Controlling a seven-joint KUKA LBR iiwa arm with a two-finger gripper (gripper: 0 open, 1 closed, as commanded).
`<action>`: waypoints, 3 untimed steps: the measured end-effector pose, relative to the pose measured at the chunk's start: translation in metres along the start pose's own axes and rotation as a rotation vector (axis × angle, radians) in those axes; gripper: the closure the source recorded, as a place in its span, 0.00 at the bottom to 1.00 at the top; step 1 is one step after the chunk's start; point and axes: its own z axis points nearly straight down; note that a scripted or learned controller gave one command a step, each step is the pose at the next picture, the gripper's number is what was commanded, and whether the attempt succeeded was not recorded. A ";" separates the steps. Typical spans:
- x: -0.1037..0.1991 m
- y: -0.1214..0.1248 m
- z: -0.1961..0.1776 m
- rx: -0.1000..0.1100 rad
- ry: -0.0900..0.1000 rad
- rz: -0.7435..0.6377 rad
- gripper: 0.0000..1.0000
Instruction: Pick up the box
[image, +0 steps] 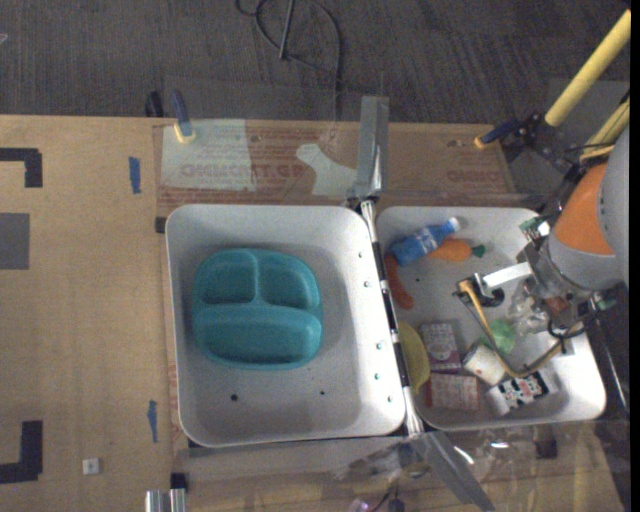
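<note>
arm (590, 225) over right bin's (590, 400) right edge | box (439, 343) mid-bin, crowded

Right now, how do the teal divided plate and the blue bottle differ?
The teal divided plate lies flat in the left bin; the blue bottle lies on its side in the right bin. The plate is much larger than the bottle. The plate has its bin to itself; the bottle lies among clutter, an orange item beside it. Both are bluish plastic.
</note>
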 end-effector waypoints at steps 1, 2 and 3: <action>0.005 0.050 -0.173 -0.004 0.003 -0.178 1.00; 0.055 0.065 -0.183 -0.010 0.002 -0.956 1.00; 0.095 0.072 -0.120 -0.008 0.002 -0.784 1.00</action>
